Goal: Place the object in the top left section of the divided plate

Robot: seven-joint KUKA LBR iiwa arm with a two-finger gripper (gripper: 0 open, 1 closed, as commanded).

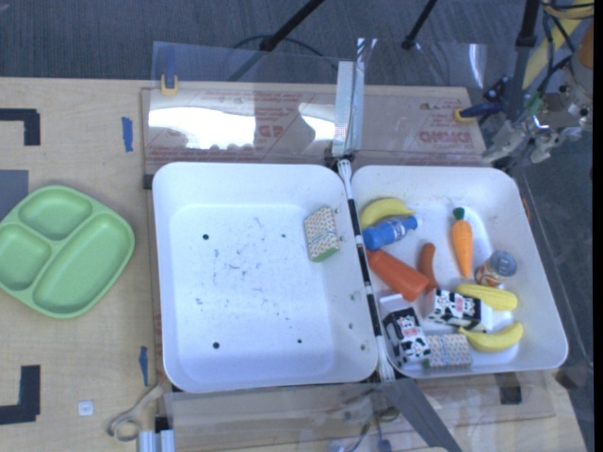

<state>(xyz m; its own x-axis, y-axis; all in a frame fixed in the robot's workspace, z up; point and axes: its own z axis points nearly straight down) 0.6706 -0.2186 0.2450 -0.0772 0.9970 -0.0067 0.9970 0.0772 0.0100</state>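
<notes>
While the green plastic divided plate (pixel 64 250) waits on the wooden desk (pixel 85 365) to the left of both bins, nothing has been put in it yet. Its top left section is bare.

The left white bin (pixel 188 347) has one thing in it: a small patterned sponge block (pixel 322 233), lying near the wall next to the other bin. It sits alone, so it looks like the easiest thing to pick up, and I think it is the object to move.

The right white bin (pixel 542 337) is crowded. I see yellow toy bananas (pixel 382 212), a blue bottle (pixel 389 232), an orange toy carrot (pixel 462 242) and little black and white cartons (pixel 405 336), all close together.

The robot's hand (pixel 537 125) is up at the top right, past the bins and well apart from the sponge. It is too small and blurry, so I cannot tell how it is set or if it has hold of anything.

The job looks like it is just starting.
</notes>
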